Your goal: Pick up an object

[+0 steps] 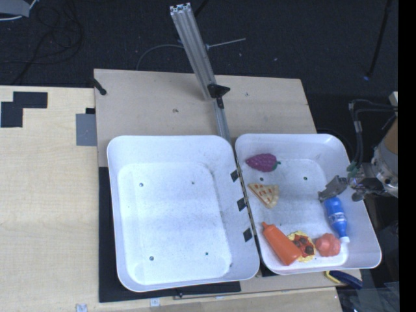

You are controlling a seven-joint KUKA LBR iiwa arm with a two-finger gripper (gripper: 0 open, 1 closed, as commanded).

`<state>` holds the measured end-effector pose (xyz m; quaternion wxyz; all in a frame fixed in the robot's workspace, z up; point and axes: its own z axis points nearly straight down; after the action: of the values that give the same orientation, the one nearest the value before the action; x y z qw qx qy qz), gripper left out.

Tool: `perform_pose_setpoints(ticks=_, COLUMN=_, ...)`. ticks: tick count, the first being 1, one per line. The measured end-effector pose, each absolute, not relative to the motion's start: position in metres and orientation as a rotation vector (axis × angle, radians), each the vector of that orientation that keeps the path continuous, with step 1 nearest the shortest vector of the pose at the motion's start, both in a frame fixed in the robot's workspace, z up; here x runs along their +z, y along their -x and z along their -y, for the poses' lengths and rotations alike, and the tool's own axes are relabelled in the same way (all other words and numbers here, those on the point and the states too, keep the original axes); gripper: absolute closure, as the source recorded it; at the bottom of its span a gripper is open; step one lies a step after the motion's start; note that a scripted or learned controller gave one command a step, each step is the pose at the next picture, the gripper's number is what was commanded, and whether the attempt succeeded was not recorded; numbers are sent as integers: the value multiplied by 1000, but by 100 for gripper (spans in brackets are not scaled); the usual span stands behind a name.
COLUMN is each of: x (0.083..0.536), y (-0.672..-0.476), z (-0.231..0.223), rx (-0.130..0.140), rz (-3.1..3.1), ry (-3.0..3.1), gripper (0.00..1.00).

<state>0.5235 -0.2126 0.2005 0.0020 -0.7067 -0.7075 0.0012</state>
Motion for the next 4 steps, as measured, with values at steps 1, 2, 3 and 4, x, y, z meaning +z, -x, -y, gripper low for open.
perform_pose_setpoints(ticks=1, x=158, y=-524, z=214, rx=3, rz=2219, ry=2218, gripper=0)
perform_pose_setpoints(ticks=2, x=117, y=-522, z=215, rx=-1, rz=2223, ry=2220, gripper=0)
perform_pose_setpoints(ticks=3, x=128, y=-521, z=216, rx=-1, rz=2222, ry=2223, gripper=100)
perform_pose_setpoints(ticks=4, x=170, y=-521, z=213, rx=-2, rz=2223, ry=2223, gripper=100)
